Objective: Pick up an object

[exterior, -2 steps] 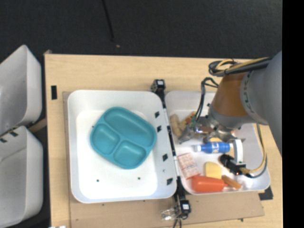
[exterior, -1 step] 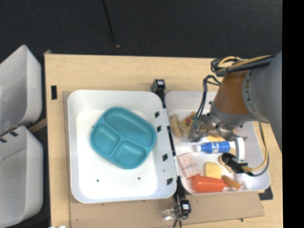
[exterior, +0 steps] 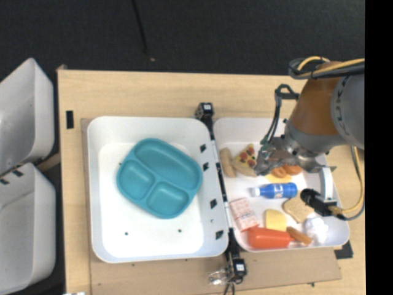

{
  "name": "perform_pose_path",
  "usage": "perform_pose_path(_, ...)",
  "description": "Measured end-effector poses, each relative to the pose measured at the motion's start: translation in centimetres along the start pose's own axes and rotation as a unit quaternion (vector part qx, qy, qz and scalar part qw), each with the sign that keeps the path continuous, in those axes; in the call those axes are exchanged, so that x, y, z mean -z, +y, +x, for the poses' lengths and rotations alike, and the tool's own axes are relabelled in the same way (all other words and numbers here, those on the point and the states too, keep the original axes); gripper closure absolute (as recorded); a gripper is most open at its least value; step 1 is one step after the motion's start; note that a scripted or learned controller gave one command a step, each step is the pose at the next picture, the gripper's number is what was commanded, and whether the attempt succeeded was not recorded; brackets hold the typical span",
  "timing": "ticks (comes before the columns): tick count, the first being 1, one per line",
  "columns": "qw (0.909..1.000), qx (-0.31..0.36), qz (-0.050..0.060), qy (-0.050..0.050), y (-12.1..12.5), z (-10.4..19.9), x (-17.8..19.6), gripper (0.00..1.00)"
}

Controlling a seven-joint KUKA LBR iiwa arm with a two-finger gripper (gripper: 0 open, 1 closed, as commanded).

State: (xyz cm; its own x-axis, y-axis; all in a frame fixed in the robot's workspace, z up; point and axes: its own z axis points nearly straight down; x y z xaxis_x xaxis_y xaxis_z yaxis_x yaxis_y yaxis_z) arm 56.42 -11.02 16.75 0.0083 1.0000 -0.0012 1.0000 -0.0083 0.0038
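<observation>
On the tabletop (exterior: 73,165) the left bin (exterior: 98,226) holds a teal plate (exterior: 159,177). The right bin (exterior: 341,232) holds small toy foods, probably light, stiff and slippery. The tool (exterior: 270,158) hangs over the pizza slice (exterior: 247,160); its opening cannot be told. Grip across the slice's edges.

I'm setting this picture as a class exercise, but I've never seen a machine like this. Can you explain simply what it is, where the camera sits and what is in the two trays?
The picture comes from one camera fixed above a wooden bench, looking down at a slant. The grey and orange shape at the right is a robot arm; its gripper hangs low in the right bin, over small toy foods. That bin also has a blue bottle, a yellow wedge and a red piece. The left bin has a teal divided plate. I cannot tell whether anything is held.
</observation>
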Motion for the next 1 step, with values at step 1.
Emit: perform_pose_path(1, 1.0000, 0.006, -0.001, 0.000, -0.27, 0.12, 6.15, 1.00)
